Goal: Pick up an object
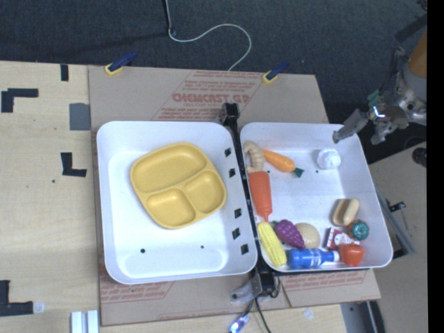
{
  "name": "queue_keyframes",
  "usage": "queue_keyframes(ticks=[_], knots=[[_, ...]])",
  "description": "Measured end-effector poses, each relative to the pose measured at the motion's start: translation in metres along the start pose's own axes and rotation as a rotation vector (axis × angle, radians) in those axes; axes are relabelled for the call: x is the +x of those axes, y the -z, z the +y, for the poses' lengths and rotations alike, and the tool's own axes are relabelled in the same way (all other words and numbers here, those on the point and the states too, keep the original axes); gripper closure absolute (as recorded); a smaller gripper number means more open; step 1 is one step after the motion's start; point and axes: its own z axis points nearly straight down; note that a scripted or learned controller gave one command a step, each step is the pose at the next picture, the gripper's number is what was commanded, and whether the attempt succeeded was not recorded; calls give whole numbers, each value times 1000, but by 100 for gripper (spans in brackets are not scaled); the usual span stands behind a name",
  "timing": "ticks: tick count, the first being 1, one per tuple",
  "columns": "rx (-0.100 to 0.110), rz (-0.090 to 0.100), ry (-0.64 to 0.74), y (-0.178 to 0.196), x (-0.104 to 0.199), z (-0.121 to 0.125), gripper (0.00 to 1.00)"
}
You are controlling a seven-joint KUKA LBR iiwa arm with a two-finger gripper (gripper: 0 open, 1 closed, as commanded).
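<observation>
End effector [362,125] at right bin's [350,214] far corner, white cup [328,159] nearby

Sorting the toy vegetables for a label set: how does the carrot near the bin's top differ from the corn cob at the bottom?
The carrot is orange with a green tip; the corn cob is yellow. The carrot lies mostly apart, near the back; the corn cob is packed against purple grapes and a blue bottle. Both lie flat in the right bin.

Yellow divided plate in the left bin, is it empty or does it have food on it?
Empty. The yellow plate shows three bare compartments; the toy food lies in the right bin.
</observation>
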Motion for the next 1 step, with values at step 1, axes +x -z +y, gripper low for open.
queue_keyframes(ticks=[1], knots=[[-6,-2,-2,77,15,-83,0]])
